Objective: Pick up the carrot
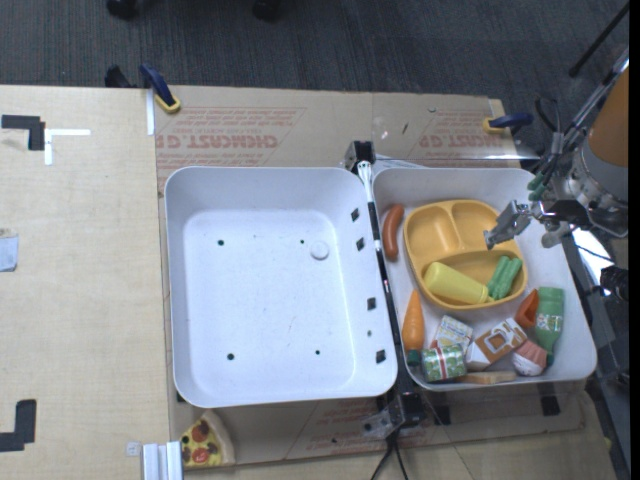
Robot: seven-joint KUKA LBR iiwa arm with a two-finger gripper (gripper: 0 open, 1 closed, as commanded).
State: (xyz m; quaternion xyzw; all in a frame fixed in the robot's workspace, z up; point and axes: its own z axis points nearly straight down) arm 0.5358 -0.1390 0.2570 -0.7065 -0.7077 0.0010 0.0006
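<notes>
While the small orange tapered plastic carrot point(412, 320) lies untouched along the inner wall of the right-hand shallow white bin point(575, 360), the pick has plainly not begun in earnest. The grey two-finger gripper point(503, 230) hangs over the far compartment of a yellow divided plastic plate point(442, 228), and whether it is spread or closed cannot be told from this slanted view; nothing is visibly caught in it.

Measured from the gripper, the carrot sits well apart, toward the camera and away from the arm's side, past the plate's near rim. Between the two lie a yellow block-shaped toy point(456, 282) and a green ridged toy point(505, 272), both resting on the plate's near half. Level with the gripper but across the plate rests a red-orange sausage-shaped toy point(392, 231), which a careless aim might mistake for the target. Nearer the camera than the carrot's tip is a cluster of small printed cartons point(448, 348).

Everything is left: crossing over the plate, descending beside the bin wall, closing, and lifting.
</notes>
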